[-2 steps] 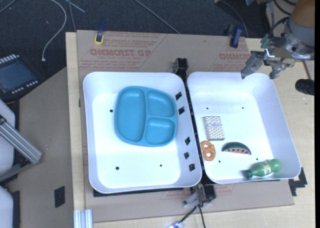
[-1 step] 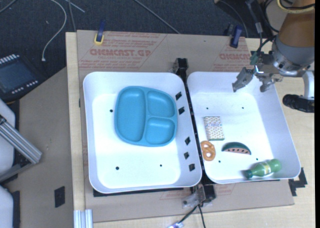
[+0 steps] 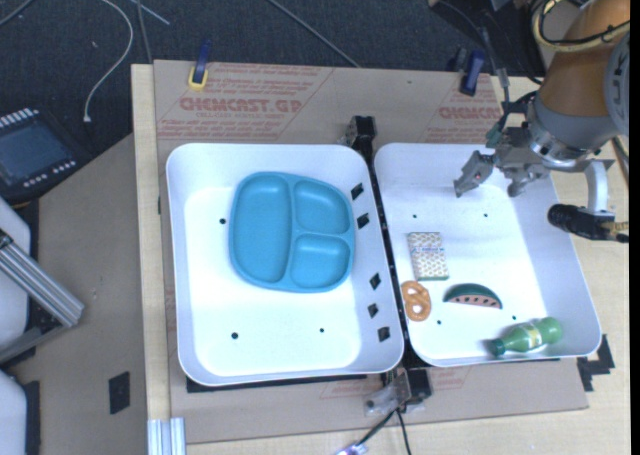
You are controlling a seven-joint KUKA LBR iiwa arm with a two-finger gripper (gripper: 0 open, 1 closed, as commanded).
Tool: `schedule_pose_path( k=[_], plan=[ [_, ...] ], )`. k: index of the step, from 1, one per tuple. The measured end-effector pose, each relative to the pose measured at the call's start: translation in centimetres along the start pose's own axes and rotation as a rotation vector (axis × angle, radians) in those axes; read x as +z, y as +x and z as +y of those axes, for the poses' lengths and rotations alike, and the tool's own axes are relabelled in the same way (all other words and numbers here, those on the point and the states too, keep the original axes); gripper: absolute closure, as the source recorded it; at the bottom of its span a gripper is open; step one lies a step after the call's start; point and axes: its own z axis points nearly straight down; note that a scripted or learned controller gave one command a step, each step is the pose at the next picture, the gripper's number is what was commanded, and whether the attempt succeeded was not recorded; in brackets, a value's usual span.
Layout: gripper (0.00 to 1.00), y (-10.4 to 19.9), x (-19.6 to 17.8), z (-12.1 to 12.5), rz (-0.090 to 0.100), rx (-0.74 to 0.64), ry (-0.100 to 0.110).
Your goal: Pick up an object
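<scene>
Counter (image 3: 300, 83): pale board with red lettering, carrying two shallow white bins side by side.

Left bin (image 3: 200, 323): holds one blue divided plate (image 3: 290, 231), three compartments, lying flat near the bin's middle.

Right bin (image 3: 545, 243): holds four small objects, all grouped in its near half and lying flat on the bin floor.

Arm (image 3: 585, 63): grey with orange band, reaching in from the right over the right bin's far corner.

Gripper (image 3: 495, 171): poised above the far part of the right bin, fingers spread, nothing between them. Well apart from every object.

Green bottle (image 3: 526, 337): on its side at the near right corner of the right bin.

Patterned card or packet (image 3: 428, 254): near the bin's centre, beside the dividing wall.

Watermelon slice (image 3: 472, 296): between the packet and the bottle.

Pretzel (image 3: 416, 299): just beside the dividing wall, near the packet's lower edge.

Task status, judged: no pick made. All candidate objects rest untouched; approach, descent, closure and lift all remain.
</scene>
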Motion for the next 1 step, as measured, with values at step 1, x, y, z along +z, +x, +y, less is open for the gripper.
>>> schedule_pose_path(
  k=[1],
  plan=[
    [0.00,0.40,6.35,-0.19,0.001,0.000,0.001]
  ],
)
